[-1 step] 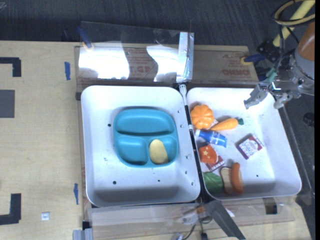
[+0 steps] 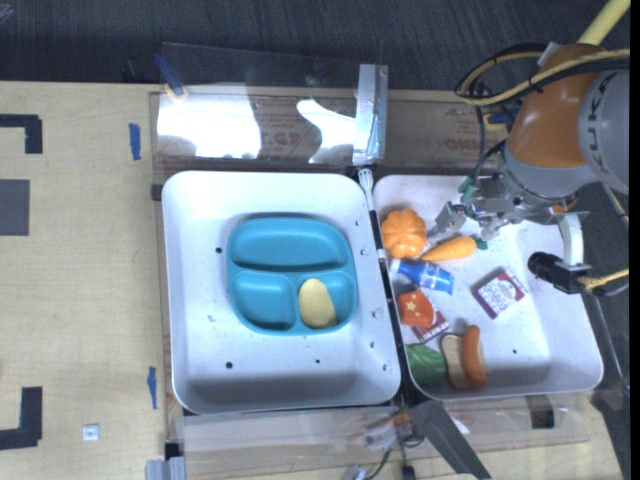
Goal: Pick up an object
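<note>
Wooden counter (image 2: 80,268), two white bins. Jaws (image 2: 478,211) just above carrot (image 2: 448,250), pumpkin (image 2: 404,231) beside; open-or-closed state unclear. Advice: centre over carrot, descend straight, avoid pumpkin.

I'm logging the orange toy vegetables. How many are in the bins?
2, both in the right bin: a pumpkin by its left wall, and a carrot just right of it, under the gripper. Clutter may hide more.

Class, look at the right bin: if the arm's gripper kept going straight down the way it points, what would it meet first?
Most likely the carrot, which lies just under the gripper, beside the small orange pumpkin. Depth is hard to judge from this slanted view, so it might instead meet the right bin's floor next to the carrot.
</note>
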Tool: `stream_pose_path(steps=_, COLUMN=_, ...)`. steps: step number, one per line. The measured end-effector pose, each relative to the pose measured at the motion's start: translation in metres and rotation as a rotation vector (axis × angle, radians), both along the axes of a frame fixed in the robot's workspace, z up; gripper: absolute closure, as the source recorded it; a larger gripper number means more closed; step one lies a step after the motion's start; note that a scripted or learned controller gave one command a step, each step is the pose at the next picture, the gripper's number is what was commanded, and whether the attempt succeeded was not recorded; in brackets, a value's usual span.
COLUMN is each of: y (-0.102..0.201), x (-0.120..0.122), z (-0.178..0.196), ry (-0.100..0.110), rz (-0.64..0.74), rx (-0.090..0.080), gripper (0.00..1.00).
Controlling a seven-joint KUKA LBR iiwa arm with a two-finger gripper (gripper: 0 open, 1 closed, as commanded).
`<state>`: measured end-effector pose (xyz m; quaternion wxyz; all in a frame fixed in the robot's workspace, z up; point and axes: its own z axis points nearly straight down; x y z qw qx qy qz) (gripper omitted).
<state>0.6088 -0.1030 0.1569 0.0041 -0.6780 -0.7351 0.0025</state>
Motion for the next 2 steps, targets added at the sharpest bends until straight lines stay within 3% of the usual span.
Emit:
stream_pose_path(steps=1, y=-0.003, x=-0.007, z=-0.062, ry=-0.027, rz=-0.069, rx=-0.004, gripper=0.00)
stream_pose_path(steps=2, y=-0.001, x=-0.005, z=-0.051, ry=-0.033, rz=-0.070, rx=-0.001, gripper=1.00)
